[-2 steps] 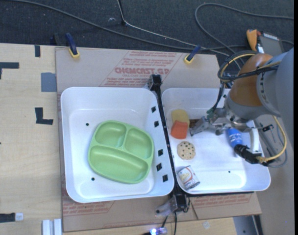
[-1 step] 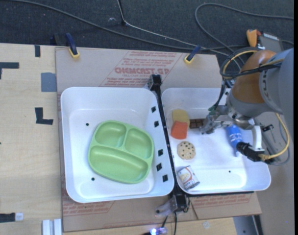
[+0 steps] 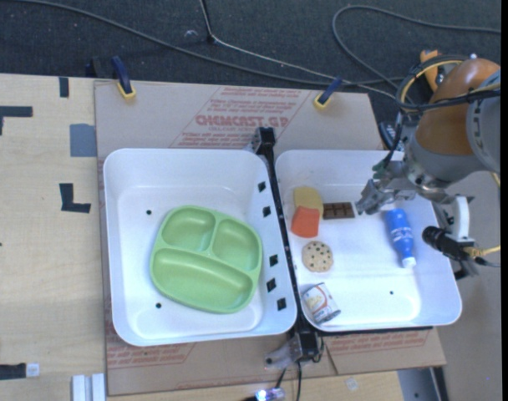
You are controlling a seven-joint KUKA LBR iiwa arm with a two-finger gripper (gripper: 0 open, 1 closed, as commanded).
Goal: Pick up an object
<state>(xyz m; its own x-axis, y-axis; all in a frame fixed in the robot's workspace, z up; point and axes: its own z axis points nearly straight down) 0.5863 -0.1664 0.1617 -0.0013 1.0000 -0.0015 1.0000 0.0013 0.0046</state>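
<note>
The right bin (image 3: 438, 307) holds a yellow block (image 3: 307, 197), an orange block (image 3: 305, 221), a dark chocolate bar (image 3: 337, 211), a round cookie (image 3: 317, 256), a blue bottle (image 3: 399, 234) lying on its side and a small printed packet (image 3: 319, 302). My gripper (image 3: 376, 195) hangs low over the upper part of this bin, just right of the chocolate bar and up-left of the blue bottle. Nothing is visibly held in it.
A green divided plate (image 3: 207, 259) lies in the left bin (image 3: 124, 224). A black divider (image 3: 273, 224) runs between the bins. The grey arm with its orange band (image 3: 454, 98) comes in from the upper right. Cables lie on the dark floor behind.
</note>
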